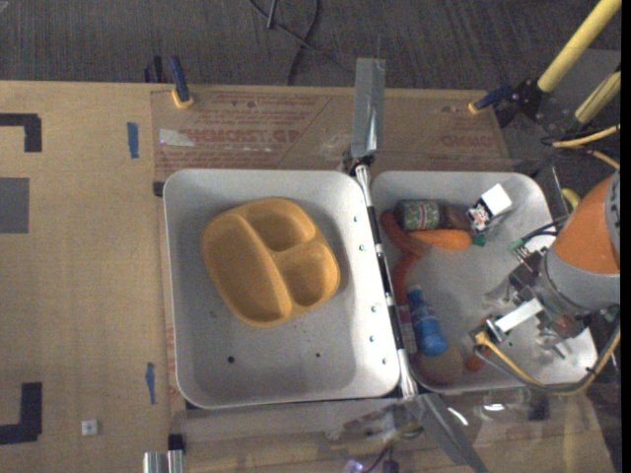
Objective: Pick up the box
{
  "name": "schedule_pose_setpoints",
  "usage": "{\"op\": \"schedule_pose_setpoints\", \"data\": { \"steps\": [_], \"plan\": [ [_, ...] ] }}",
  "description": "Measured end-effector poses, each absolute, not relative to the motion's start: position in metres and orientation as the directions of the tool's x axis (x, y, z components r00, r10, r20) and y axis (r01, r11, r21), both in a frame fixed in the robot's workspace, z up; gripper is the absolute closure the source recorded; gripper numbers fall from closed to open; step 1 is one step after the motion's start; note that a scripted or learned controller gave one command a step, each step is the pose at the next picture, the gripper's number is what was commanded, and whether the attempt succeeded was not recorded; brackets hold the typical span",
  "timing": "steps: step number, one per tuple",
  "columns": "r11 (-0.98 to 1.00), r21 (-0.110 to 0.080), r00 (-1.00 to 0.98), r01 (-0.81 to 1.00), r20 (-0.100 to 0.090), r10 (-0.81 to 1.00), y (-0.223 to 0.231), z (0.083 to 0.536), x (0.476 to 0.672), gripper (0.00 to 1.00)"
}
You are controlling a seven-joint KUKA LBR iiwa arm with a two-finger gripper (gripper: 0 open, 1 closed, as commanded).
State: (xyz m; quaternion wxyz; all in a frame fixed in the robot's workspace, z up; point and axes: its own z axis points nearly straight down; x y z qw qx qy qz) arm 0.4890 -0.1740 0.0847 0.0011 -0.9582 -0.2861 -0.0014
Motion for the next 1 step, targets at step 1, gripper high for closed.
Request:
{"op": "schedule_pose_setpoints", "data": {
  "steps": [1],
  "plan": [
    [-0.916,-0.020,0.917,0.400,0.015,0.400,-0.2112,0.0870,0.4873,0.00]
  ]
}}
